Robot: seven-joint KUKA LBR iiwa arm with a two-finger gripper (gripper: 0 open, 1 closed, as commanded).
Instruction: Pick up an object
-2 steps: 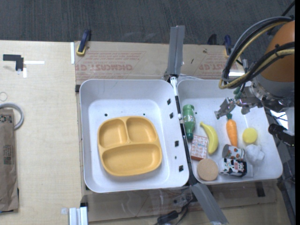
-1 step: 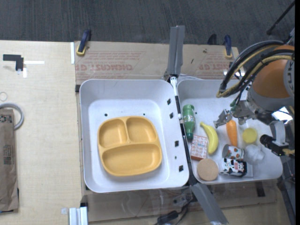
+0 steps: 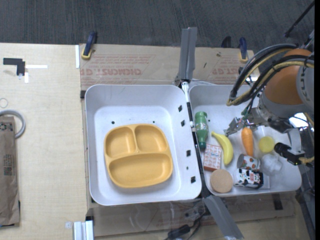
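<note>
Two shallow white bins sit side by side on the tabletop: the left bin [image 3: 95, 149] holds a yellow three-compartment plastic plate [image 3: 138, 155], and the right bin [image 3: 287, 186] holds all the small pickable items. Those are a green plastic bottle [image 3: 201, 129] lying along the bin's left wall, a yellow toy banana [image 3: 224, 147] just right of it, an orange toy carrot [image 3: 247, 140], a small yellow ball-like fruit [image 3: 266, 144], a red-and-white snack packet [image 3: 212, 158], a round tan cookie-like disc [image 3: 221, 181] at the near edge, and a black-and-white patterned carton [image 3: 249, 178] beside the disc.

The grey arm with its orange band comes in from the right and hangs over the far part of the right bin. The gripper [image 3: 237, 126] points down-left, its metal tips sitting just far of the carrot's top end and right of the bottle. Jaws: cannot tell how far open, the tips blur into the clutter; nothing is visibly between them, so call it no grasp yet.

Likely target is the carrot or the banana, both nearest the tips. To do this well, centre the jaws across the carrot's narrow width rather than along its length, and descend straight so a finger doesn't land on the banana beside it. Close only once both sides are straddled. Risk: the carrot tapers and may squirt out, and its neighbours are crowded close.
</note>
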